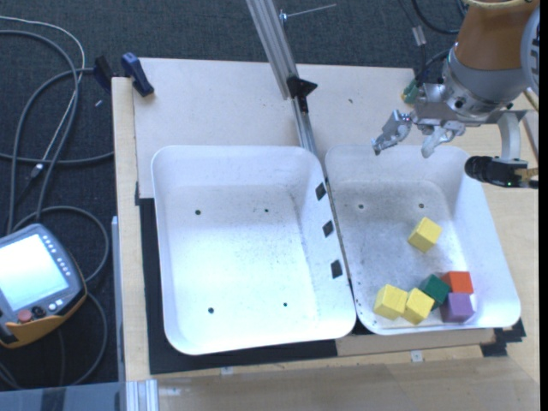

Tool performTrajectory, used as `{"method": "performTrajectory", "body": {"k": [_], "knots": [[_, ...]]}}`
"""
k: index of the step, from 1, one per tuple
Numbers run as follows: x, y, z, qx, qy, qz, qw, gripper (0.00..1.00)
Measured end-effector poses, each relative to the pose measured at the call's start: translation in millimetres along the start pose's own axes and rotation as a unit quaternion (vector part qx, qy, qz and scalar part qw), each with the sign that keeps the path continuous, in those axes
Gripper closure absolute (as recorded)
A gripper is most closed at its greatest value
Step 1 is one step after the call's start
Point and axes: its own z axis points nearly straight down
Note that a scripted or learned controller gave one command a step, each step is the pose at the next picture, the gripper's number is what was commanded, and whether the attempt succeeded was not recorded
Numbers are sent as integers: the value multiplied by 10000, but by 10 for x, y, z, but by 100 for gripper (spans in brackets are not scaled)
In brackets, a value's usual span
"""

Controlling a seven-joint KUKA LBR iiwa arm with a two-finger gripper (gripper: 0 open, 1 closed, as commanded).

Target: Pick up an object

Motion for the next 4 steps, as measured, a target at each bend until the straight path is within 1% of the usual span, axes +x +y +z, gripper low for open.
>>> {"method": "performTrajectory", "body": {"k": [1, 2, 3, 4], "knots": [[-626, -529, 1103, 54, -2, 29, 10000, 0], [-792, -642, 1439, -54, -16, -18, 10000, 0], [-800, -659, 1464, -34, -8, -4, 10000, 0], [-799, -647, 1350, -52, -11, -6, 10000, 100]]}}
